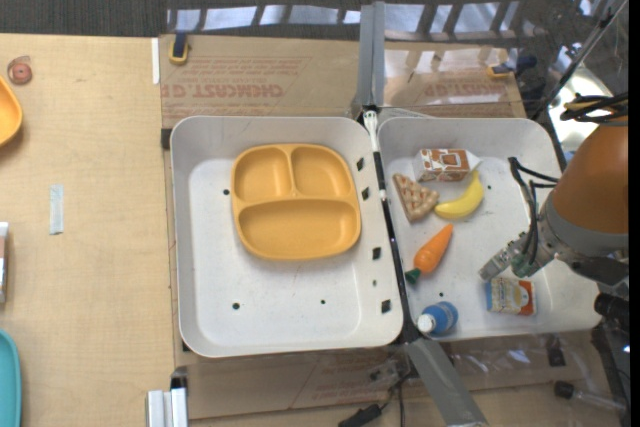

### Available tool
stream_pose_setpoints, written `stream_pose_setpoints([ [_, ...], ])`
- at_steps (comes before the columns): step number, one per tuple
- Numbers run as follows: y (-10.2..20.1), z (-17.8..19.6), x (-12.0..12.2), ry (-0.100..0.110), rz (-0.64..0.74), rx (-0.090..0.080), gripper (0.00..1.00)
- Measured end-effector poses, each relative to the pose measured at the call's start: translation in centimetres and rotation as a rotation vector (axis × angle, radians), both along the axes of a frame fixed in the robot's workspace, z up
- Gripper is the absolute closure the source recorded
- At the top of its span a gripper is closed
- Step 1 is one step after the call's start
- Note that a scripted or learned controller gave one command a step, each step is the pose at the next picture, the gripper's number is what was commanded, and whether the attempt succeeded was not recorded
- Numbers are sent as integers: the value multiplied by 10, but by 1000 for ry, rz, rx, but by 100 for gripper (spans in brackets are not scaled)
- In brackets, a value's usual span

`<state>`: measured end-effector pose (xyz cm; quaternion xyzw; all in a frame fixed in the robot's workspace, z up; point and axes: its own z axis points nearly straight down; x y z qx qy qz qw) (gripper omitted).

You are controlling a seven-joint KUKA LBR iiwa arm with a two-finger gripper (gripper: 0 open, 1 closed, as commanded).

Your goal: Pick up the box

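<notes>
A small white box with orange and blue print [512, 296] lies flat near the front right of the right bin [540, 137]. My gripper [510, 262] hangs just behind and over the box's far edge, reaching in from the right under the arm's orange band [600, 180]. Nothing shows held in it. A second box, brown and white [445, 164], lies at the back of the same bin, well away from the gripper.
In the right bin lie a waffle-like wedge [414, 197], a yellow banana [462, 201], an orange carrot [433, 250] and a blue-capped bottle [438, 318]. The left bin [200, 245] holds an orange divided plate [296, 200]. Black cables [527, 183] hang beside the arm.
</notes>
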<state>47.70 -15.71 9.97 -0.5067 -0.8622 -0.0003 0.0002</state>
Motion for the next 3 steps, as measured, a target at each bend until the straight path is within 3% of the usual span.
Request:
stream_pose_setpoints([
  [1,0,0,0,0,0,0,0],
  [2,-32,-8,0,1,-195,-1,0],
  [3,-18,-9,0,2,-272,0,0],
])
